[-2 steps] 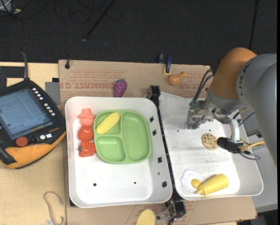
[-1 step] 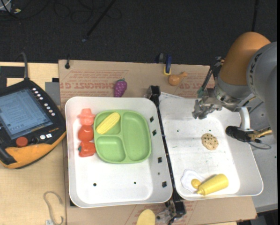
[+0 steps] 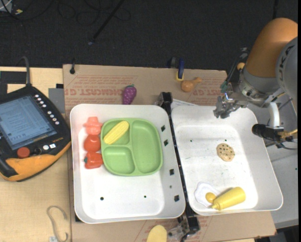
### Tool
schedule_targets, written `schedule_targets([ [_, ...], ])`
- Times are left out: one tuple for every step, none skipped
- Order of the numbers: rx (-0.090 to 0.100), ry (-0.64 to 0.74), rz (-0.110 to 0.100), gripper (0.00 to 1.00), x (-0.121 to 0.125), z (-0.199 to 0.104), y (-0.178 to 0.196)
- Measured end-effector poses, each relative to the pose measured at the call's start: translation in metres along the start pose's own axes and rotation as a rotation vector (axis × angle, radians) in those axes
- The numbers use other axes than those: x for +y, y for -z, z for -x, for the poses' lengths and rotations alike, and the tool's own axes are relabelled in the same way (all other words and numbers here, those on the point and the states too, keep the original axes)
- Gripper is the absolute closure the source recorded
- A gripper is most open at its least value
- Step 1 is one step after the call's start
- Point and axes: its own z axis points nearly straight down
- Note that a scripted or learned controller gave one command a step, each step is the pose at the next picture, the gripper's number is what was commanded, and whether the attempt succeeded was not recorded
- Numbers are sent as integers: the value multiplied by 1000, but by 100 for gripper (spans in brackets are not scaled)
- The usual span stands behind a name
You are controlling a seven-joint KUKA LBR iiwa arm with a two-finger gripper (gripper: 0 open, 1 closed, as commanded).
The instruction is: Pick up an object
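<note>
no single target is marked, so the candidates are the loose items in the two bins. right white bin (image 3: 264,158), right-centre of frame: a round tan cookie with dark chips (image 3: 225,152) lies flat mid-bin, nothing touching it. lower in that bin a yellow plastic squeeze bottle (image 3: 229,197) lies on its side, tip toward the left, touching or overlapping a flat white fried-egg toy with a yellow yolk (image 3: 206,193) near the bottom-left corner.

left white bin (image 3: 120,208), centre of frame: a green three-compartment plastic plate (image 3: 140,153) sits in the upper half, with a yellow corn cob toy (image 3: 115,131) lying tilted in its upper-left compartment. just left of the plate, a column of red and pink plastic toy pieces (image 3: 92,142) stands against the bin's left wall.

the two-finger gripper (image 3: 223,109) is at the upper-left corner of the right bin, over the rim, well apart from the cookie and the bottle. can't tell whether it's open or closed; nothing is visibly held. grey arm with orange band (image 3: 271,39) comes in from the upper right.

outside the bins: a purple grape-like toy (image 3: 129,94) and a small orange-tan toy (image 3: 189,84) lie on the cardboard sheet (image 3: 105,82) above the bins, a yellow rounded object (image 3: 157,233) sits at the bottom edge, and a black-and-orange teach pendant with screen (image 3: 22,130) is at far left on the wooden bench (image 3: 19,205). a black clip divider (image 3: 170,150) runs between the bins.
</note>
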Motion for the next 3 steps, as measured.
schedule_targets([
  [1, 0, -1, 100, 0, 3, 33],
  [3, 3, -9, 100, -36, -37, 23],
  [3, 3, -8, 100, -72, -83, 33],
])
